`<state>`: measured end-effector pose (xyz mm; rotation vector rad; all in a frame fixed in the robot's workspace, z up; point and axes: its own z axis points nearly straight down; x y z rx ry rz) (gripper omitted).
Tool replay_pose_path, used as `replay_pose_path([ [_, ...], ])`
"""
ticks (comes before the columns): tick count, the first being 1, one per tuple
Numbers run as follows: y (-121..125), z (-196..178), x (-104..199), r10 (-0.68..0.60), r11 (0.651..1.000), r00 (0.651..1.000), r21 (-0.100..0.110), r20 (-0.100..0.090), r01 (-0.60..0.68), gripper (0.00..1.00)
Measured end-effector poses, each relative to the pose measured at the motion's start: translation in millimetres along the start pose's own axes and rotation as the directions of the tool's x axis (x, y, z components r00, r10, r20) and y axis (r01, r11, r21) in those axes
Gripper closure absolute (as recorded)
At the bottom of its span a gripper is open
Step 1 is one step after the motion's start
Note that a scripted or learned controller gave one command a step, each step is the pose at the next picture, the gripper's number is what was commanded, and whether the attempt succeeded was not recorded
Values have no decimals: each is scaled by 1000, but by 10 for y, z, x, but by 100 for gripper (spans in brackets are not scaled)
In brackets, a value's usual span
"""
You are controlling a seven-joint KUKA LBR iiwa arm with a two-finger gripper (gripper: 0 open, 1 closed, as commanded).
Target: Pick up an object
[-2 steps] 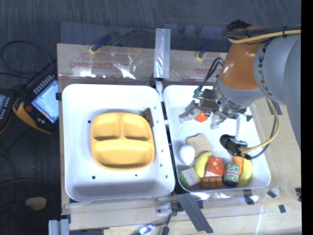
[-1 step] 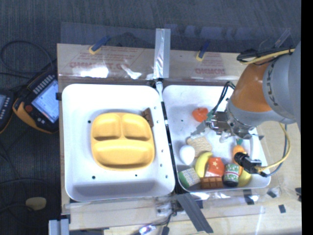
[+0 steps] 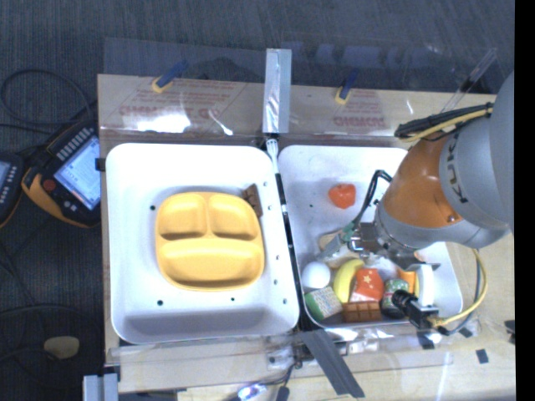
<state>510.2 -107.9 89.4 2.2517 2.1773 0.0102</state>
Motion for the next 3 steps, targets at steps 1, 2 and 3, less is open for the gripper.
replay_pose_path([
  [1,12,-98,0,0,1000,1000,-2,-1,0,100],
  [2,398,-1586,896,-9,1000,1000,14,1,9,100],
  [3,398,-1586,892,-8,1000,1000,14,1,8,0],
])
